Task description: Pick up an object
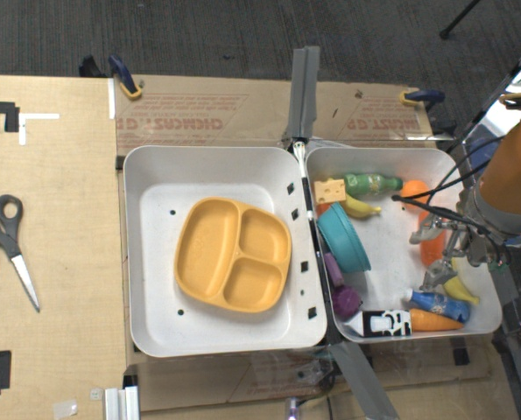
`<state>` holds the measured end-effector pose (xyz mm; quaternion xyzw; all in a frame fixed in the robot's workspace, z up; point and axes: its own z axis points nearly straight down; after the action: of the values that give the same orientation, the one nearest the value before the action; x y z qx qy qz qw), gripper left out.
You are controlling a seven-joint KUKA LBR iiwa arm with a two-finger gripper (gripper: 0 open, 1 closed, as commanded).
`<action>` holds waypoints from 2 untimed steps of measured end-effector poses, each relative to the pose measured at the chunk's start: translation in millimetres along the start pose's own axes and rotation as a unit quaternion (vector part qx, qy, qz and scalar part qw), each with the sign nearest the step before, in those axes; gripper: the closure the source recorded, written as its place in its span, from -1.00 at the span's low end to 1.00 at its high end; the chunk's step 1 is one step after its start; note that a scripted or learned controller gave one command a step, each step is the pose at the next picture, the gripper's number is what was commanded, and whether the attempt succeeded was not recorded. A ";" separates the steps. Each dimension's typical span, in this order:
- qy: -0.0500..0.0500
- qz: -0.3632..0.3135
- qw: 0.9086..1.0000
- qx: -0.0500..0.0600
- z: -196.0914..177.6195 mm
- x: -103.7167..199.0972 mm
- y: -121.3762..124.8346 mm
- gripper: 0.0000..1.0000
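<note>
My gripper (437, 254) hangs low over the right side of the right bin (378, 274), its metal head just above an orange object (429, 250). Close below it lie a small yellow piece (463, 290), a blue packet (437, 304) and an orange carrot (435, 321). Farther left in the same bin are a teal bowl (343, 237), a purple eggplant (342, 297), a banana (362, 206), a cheese block (330, 191) and a green bottle (374, 183). Nothing visibly hangs from the gripper.
The left bin (146, 261) holds a yellow divided plate (233, 255). A black-and-white item (389, 323) lies at the right bin's front wall. Scissors (13, 243) rest on the bench at the far left. Cables run from the arm across the right bin's far corner.
</note>
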<state>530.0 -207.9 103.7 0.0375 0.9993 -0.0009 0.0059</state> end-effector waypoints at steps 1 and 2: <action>-0.010 -0.016 1.000 0.000 4.8 39.5 -14.1 -1.00; 0.000 0.023 1.000 0.000 9.4 42.3 -3.4 -1.00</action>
<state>487.6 -208.1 93.8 0.0601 0.9982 -0.0005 0.0055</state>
